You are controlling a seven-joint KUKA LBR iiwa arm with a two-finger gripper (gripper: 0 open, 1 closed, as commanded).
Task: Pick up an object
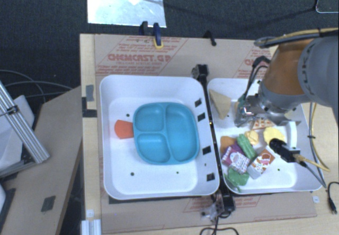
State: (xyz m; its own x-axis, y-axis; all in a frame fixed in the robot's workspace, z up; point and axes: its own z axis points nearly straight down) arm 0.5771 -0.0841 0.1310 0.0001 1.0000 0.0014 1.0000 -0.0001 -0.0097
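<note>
Desk [106,54]: cardboard-topped, carrying two white bins side by side. Left bin [153,84]: well to the claw's left, holding a blue tray [165,132] and, at the tray's far side, an orange piece [123,129]. Right bin [302,178]: the claw hangs over its middle. Arm [296,78]: grey and orange, entering from the right. Claw [244,115]: low in the right bin; whether it is apart or together cannot be told. Toy pile, candidates for pickup: just below and right of the claw. Green piece [246,145]: nearest, directly below the claw, long axis slanting. Yellow piece [274,134]: to the claw's right. Tan wedge [222,105]: just left of the claw.
</note>
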